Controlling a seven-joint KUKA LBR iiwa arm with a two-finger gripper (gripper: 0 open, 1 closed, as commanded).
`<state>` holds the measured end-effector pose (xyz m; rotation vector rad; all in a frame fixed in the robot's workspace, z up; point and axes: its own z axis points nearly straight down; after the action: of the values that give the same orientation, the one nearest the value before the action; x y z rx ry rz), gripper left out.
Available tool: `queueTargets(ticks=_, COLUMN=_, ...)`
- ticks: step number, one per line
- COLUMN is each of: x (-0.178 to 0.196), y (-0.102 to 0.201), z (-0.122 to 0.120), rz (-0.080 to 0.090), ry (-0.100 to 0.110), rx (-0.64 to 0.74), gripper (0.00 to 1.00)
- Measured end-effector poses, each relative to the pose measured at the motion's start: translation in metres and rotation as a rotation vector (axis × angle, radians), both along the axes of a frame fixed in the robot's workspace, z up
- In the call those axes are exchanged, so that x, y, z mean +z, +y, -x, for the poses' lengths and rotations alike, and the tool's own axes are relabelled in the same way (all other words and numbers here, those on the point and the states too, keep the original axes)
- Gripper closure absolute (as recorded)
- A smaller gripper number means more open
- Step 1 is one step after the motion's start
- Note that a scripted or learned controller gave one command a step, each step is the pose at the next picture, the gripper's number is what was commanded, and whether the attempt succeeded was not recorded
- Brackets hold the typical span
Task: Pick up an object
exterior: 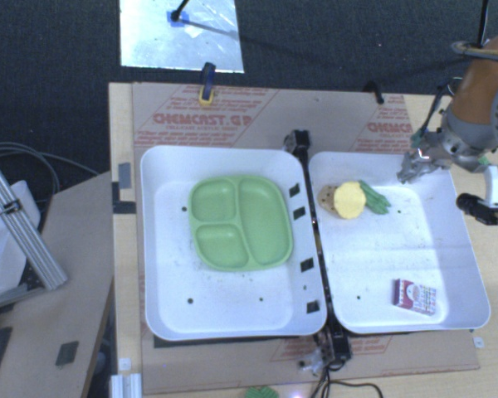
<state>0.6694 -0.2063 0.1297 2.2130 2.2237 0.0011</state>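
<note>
Claw [414,169] hangs over the right bin's [448,305] upper right rim, nothing seen between its fingers; spread or pressed together, cannot tell (too small, blurred). Left of it in that bin: yellow round object [349,200] touching a green piece [376,197] and a tan bit [326,195]. Red-white packet [414,296] near the lower right corner. Left bin [162,297] holds a green divided plate [240,223]. Both sit on the worktop [232,114].
</note>
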Motion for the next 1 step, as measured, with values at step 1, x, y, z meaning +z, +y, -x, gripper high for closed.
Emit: queueTargets(ticks=1, x=0.0069, y=-0.0003, z=0.0000, rz=0.001, ry=-0.001, rx=0.000, gripper=1.00)
